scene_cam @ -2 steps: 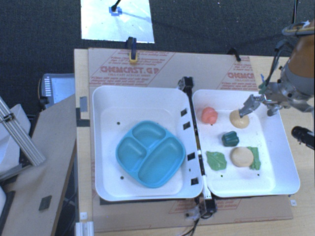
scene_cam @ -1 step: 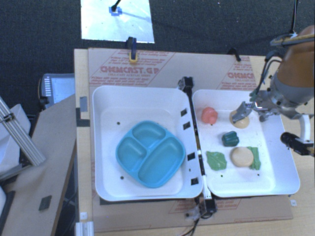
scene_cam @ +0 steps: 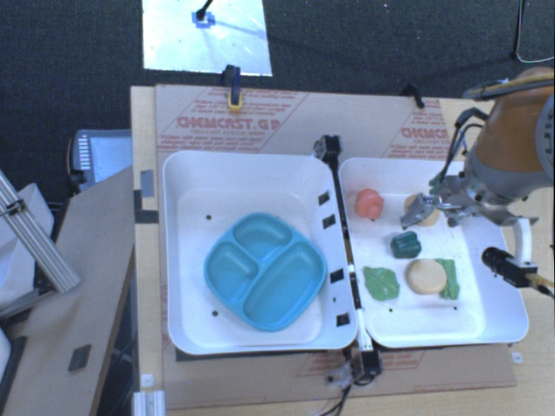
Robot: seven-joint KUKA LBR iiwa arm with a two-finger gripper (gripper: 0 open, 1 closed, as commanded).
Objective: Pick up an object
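Reaching in from the right, the arm has its pincer low over the right bin, and this reads as the approach step of a pick: nothing sits between its tips, so no object is lifted yet. Whether the pincer is released or clenched I cannot tell; the metal tips are small and blur together against the white floor of the bin.

Five objects lie in the right bin. A pale yellowish piece lies right at the pincer, partly covered by it, and looks like the likeliest target. A red-orange ball rests near it to the left, close to the divider between the bins. A dark green block sits just below the pincer, apart from it. Further toward the front lie a flat green leaf-shaped piece and a tan round bun with a green strip touching its right side.

The left bin holds a blue divided plate, well apart from the arm.

The next move, as I judge it, calls for settling the tips squarely around the yellowish piece, closing firmly, then lifting straight up. The risk is that the piece slides away or the tips close on nothing.
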